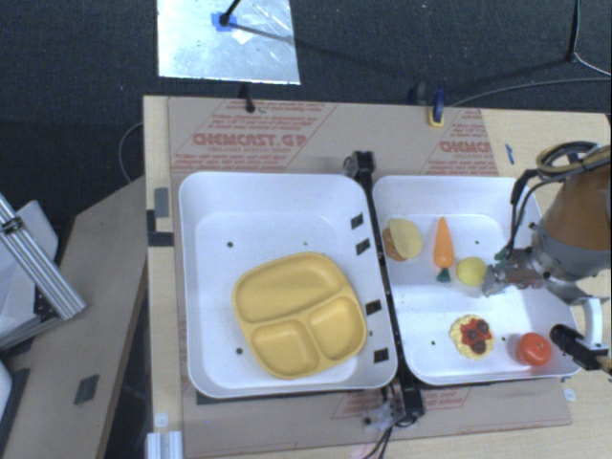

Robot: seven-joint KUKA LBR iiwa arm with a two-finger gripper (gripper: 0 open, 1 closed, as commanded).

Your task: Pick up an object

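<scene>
The right bin (pixel 483 191) holds a burger-like toy (pixel 403 240), an orange carrot (pixel 444 243), a yellow lemon (pixel 470 272), a small round pizza (pixel 472 336) and a red tomato (pixel 534 349). My gripper (pixel 500 279) reaches in from the right, low in the bin, its tip right beside the lemon's right side. The grey wrist and orange band (pixel 577 220) rise behind it. From this slant I see nothing held in the gripper.
The left bin (pixel 215 208) holds a yellow three-compartment tray (pixel 299 312). A black divider with clips (pixel 375 256) runs between the bins. Cables loop near the arm at the right. A shiny plate (pixel 228 29) lies beyond the bench.
</scene>
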